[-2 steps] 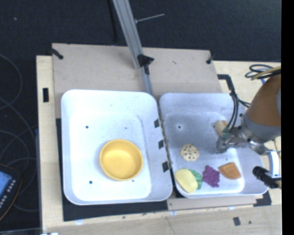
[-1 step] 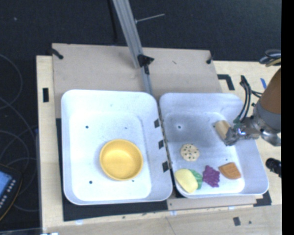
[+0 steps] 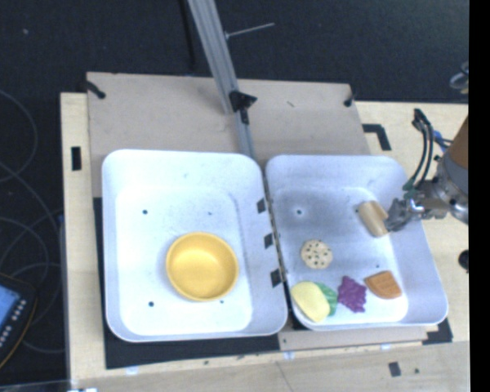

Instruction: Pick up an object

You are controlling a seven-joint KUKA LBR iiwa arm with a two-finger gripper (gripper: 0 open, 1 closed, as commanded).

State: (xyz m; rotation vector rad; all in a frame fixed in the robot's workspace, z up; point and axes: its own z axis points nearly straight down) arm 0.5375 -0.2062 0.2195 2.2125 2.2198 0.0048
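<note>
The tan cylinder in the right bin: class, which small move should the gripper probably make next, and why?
Probably a short lowering over the tan cylinder. The gripper sits right beside it at the right bin edge, while the cookie lies farther off.

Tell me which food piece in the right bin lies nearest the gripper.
The tan cylinder, right beside the gripper. The cookie, orange piece, purple grapes and yellow piece lie farther down.

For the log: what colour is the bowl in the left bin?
Yellow bowl, camera view.
</note>
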